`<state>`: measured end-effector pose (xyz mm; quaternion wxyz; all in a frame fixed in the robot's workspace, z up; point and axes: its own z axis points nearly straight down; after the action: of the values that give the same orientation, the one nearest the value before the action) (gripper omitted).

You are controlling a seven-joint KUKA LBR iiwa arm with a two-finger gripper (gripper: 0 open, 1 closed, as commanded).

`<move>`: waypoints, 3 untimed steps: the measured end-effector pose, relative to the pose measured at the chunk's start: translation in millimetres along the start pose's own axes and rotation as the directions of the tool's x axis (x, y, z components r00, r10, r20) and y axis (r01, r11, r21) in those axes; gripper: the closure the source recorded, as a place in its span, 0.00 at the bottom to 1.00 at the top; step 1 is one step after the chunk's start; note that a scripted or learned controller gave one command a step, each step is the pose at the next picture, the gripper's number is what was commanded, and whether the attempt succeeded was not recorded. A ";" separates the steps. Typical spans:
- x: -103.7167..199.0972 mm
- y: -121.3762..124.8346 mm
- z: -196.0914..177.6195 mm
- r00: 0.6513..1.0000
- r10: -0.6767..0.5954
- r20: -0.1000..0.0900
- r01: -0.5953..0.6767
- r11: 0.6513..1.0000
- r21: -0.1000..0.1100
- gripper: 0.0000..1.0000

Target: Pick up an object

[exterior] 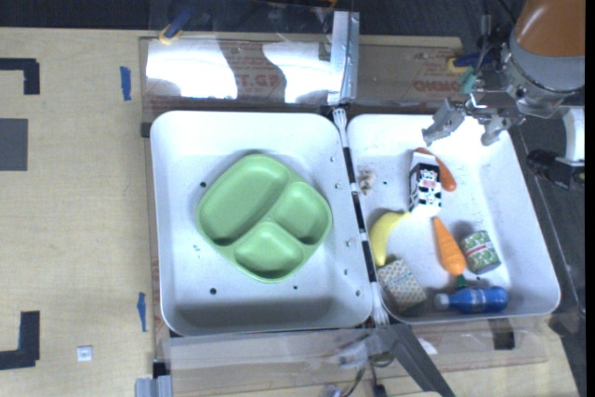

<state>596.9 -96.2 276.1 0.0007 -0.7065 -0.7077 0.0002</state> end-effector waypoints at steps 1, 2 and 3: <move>-25.9 39.3 138.0 0.987 0.161 0.000 -0.161 0.987 0.000 0.00; -17.1 47.4 190.5 0.996 0.090 0.000 -0.090 0.996 -0.002 0.00; -17.2 49.0 178.6 0.996 0.091 0.000 -0.091 0.996 -0.008 1.00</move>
<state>645.7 -113.2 97.4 -0.0023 -0.7381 -0.6747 -0.0021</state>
